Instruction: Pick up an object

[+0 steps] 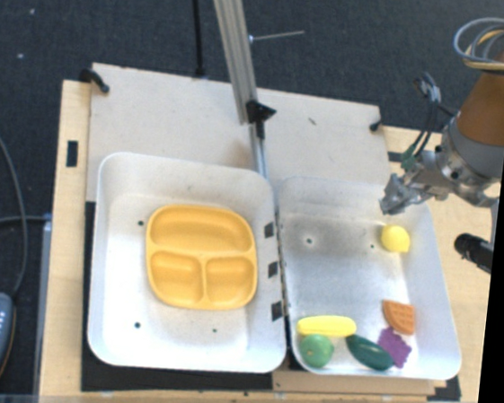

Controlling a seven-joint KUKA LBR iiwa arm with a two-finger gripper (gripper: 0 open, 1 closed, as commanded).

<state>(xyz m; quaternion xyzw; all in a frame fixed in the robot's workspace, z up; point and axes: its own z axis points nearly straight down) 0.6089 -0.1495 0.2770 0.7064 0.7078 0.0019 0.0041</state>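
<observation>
At the upper right of the frame the gripper hangs over the far corner of the right bin; if it is open or closed I cannot tell, it is too small and dark. Just below it lies a yellow ball. Along the near edge lie a yellow banana, a green ball, a dark green vegetable, a purple piece and an orange piece. The left bin carries a yellow divided tray
</observation>
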